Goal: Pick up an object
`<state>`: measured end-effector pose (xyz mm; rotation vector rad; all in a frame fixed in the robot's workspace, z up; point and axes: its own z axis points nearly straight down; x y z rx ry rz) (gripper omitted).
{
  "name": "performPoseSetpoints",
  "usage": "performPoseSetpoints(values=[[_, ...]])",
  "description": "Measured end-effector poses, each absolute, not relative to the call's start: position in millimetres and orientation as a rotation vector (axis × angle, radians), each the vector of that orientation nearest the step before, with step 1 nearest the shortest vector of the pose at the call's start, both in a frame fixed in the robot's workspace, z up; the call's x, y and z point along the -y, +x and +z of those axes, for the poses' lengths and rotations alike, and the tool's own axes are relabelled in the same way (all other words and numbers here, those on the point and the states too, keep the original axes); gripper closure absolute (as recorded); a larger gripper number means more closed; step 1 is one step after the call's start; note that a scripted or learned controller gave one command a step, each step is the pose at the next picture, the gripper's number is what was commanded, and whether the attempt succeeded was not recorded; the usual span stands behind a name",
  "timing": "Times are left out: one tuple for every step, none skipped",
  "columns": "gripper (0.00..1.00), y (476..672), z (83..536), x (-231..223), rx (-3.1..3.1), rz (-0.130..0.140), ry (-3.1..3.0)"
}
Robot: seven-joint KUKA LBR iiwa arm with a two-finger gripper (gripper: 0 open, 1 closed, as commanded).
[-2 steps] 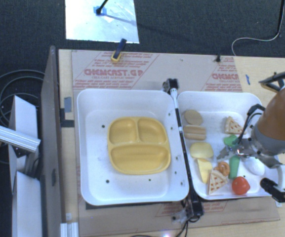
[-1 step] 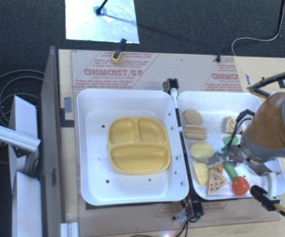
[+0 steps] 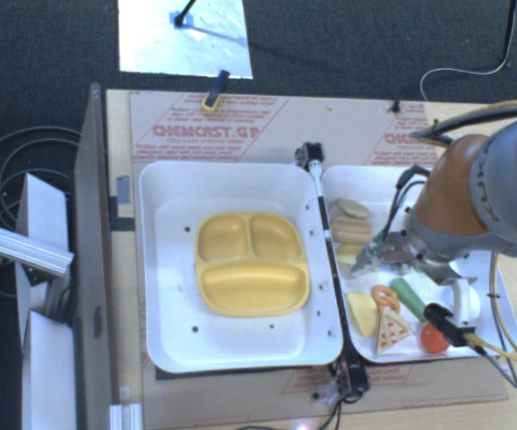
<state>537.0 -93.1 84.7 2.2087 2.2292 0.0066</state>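
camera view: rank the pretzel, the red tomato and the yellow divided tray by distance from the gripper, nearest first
Measured from the gripper over the right bin:
1. Pretzel, just below the gripper in the right bin.
2. Red tomato, lower right corner of the right bin, past the pretzel.
3. Yellow divided tray, in the left bin, across the divider, farthest.

Two white bins [image 3: 164, 240], one yellow tray [image 3: 251, 263], one pizza slice [image 3: 391, 331].
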Motion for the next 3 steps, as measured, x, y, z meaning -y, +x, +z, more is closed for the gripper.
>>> performPoseSetpoints(values=[[0.0, 485.5, 84.4, 99.0, -2.221, 0.0, 2.224], [0.0, 487.0, 84.4, 101.2, -2.223, 0.003, 2.219], [1.0, 488.5, 95.7, 100.7, -2.223, 0.008, 2.217]])
